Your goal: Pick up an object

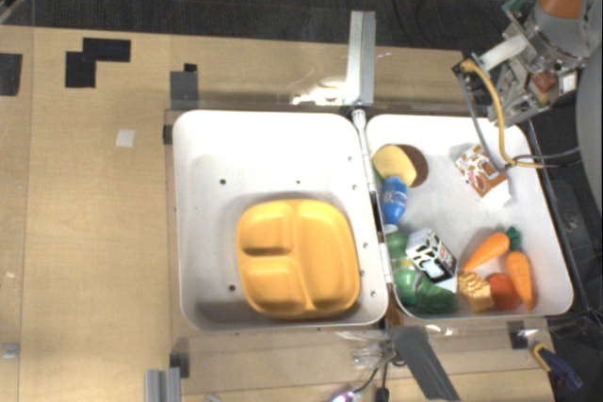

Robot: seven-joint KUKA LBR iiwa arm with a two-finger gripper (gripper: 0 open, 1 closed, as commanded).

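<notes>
The right bin [443, 135] holds several small things. A yellow and brown piece [400, 163] and a blue bottle [393, 200] lie along its left wall. A small orange and white carton [479, 170] rests near the right wall. At the front sit a black and white cube [431, 256], green vegetables [424, 293], two orange carrots [487, 249] [519, 276] and a gold-wrapped item [474, 289]. My gripper [497, 78] hangs above the bin's back right corner, clear of everything, with nothing seen in it.
A yellow divided tray [297, 256] lies in the left bin [217, 165]. A metal post [362, 52] stands behind the wall between the bins. A yellow cable [500, 132] loops down from the wrist over the right bin's back edge.
</notes>
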